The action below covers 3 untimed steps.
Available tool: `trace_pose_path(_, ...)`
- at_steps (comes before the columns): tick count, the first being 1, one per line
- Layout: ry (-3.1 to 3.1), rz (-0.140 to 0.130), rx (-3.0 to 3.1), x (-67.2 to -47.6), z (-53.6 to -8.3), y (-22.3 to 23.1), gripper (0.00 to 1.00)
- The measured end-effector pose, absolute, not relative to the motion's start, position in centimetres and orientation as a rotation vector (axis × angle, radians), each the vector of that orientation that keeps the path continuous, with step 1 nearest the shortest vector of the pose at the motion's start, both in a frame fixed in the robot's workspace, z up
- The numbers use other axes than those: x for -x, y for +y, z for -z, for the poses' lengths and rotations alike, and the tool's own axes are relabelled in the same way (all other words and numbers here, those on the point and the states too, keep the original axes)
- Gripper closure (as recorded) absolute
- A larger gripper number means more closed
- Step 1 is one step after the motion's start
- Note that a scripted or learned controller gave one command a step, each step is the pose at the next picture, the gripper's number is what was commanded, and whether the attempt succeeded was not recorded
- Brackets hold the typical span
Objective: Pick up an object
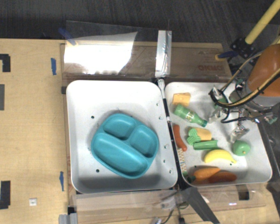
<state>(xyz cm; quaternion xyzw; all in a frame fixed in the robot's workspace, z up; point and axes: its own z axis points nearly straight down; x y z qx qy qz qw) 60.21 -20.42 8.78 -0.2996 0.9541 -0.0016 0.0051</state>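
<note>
Our gripper [237, 132] hangs just above the green apple [241, 148], which lies directly below-right. We cannot tell the fingers' state.

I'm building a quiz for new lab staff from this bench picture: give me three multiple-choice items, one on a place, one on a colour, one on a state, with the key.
1. Where does the divided plate lie?
A. In the left bin
B. In the right bin
C. On the cardboard

2. What colour is that plate?
A. Red
B. Teal
C. Yellow

3. How does the banana lie?
A. Hanging from the arm
B. On the plate
C. Flat on the right bin's floor

Key: 1 A, the plate fills the left bin's middle. 2 B, it is teal all over. 3 C, the banana rests among the toy foods, below the gripper.
</note>
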Motion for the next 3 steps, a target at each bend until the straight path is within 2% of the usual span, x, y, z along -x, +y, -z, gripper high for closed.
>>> trace_pose_path(1, 2.885, 0.009, 1.213, -62.0, -8.8, -17.5, 0.0)
trace_pose_path(2, 2.822, 0.006, 1.355, -59.1, -8.9, -13.0, 0.0)
trace_pose_path(3, 2.813, 0.008, 1.369, -53.1, -8.9, -11.4, 0.0)
